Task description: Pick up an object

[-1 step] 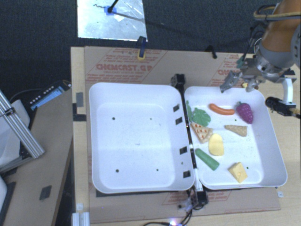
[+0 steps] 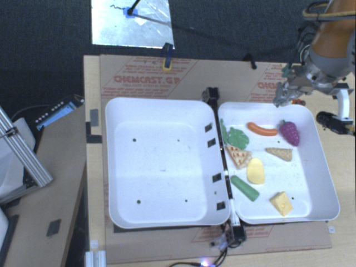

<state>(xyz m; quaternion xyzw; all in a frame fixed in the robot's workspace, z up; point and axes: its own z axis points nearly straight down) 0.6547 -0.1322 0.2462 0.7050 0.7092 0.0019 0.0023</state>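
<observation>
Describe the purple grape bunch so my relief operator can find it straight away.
Look in the right-hand shallow white bin, at its far right corner. The purple plastic grape bunch lies there, just right of the orange sausage. It is the bin's one purple item, knobbly with a small green stem.

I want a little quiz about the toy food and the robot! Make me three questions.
1. True or false: the purple grapes lie in the left bin.
2. Which food lies nearest the gripper? A) cheese wedge B) sausage C) green cucumber
3. Fill in: the yellow lemon lies just below the ____.

Key: 1 false, they lie in the right bin. 2 B. 3 waffle.
</observation>
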